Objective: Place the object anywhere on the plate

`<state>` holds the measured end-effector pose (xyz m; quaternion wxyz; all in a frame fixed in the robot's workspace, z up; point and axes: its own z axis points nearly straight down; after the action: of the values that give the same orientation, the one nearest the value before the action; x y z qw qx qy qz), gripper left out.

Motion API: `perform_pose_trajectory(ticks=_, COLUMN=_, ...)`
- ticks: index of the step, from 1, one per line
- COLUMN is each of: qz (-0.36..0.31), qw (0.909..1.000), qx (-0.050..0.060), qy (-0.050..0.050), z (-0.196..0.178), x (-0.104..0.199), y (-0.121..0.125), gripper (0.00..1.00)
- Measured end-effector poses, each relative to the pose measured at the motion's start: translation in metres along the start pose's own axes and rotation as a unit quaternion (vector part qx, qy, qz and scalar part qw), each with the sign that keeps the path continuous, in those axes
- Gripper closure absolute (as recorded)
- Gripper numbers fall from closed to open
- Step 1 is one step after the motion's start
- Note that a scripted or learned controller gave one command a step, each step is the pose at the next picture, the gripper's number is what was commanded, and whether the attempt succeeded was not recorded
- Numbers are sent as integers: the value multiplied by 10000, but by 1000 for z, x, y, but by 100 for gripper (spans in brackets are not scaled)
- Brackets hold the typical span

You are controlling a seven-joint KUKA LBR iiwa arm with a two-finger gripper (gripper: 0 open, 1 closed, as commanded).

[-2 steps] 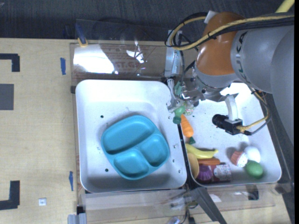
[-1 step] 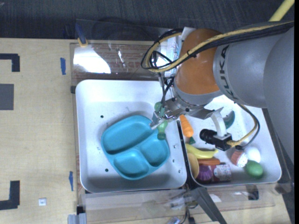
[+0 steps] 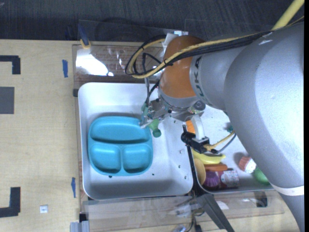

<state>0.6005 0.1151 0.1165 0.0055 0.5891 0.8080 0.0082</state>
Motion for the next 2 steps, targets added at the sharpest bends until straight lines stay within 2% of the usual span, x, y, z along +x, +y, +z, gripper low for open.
perform_pose_trajectory(ticks=1, qz=-177, qw=9998, qx=-64, qy=-14, z=17, x=70, y=49, gripper=100)
perform_pose_trajectory(ticks=2, qz=-1164, qw=9932, qx=90, qy=11, z=-66, x=73, y=-23, gripper=100)
